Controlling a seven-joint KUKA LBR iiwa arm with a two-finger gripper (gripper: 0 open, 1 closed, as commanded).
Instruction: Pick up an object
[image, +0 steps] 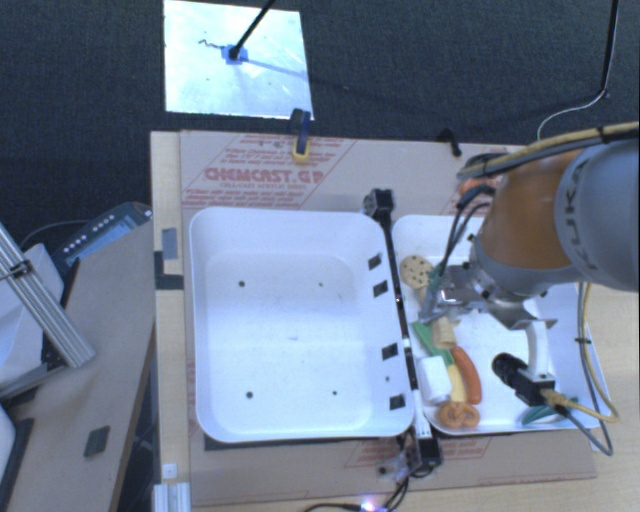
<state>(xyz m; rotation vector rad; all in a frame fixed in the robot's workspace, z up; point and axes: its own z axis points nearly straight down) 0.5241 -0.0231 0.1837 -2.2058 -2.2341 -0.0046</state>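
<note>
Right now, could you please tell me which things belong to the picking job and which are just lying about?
For the job: gripper, cookie, white block, red stick, pretzel, right bin.
Lying about: left bin, cardboard, yellow clip, metal sheet.

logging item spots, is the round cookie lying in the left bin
No, the cookie lies in the right bin, near its far left corner by the divider.
</note>
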